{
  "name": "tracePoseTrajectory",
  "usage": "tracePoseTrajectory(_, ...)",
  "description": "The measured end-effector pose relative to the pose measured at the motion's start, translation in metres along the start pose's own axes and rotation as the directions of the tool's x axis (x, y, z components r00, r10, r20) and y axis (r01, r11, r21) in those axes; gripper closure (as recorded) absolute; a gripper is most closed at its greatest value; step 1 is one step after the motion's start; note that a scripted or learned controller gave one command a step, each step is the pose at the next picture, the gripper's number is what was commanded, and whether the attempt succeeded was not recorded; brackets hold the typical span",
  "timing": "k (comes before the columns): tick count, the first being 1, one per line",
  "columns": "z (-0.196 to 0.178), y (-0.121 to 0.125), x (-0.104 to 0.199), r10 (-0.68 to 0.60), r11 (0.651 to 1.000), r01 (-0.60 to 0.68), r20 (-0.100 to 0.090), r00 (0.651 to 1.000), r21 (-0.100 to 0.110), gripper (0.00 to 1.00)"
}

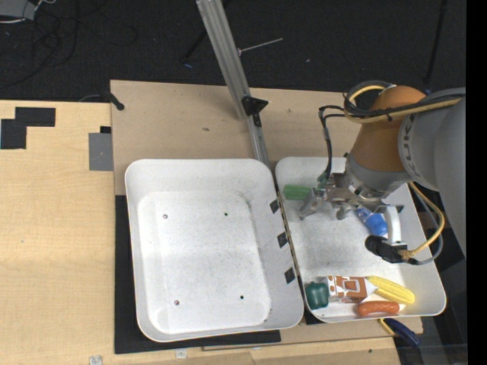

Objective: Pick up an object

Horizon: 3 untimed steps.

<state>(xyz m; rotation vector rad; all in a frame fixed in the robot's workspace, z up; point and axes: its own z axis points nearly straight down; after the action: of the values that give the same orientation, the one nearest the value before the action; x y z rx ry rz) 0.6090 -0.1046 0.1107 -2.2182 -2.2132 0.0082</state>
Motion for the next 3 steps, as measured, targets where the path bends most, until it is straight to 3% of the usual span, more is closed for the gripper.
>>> tracePoseTrajectory(1,-0.013,0.001,-0.002,0.008,1.000,-0.008,0.001,1.000,-0.005,1.00)
tracePoseTrajectory(3,-0.122,-0.003,-0.012,-0.003,1.000,0.003,0.002,1.000,-0.013,1.00)
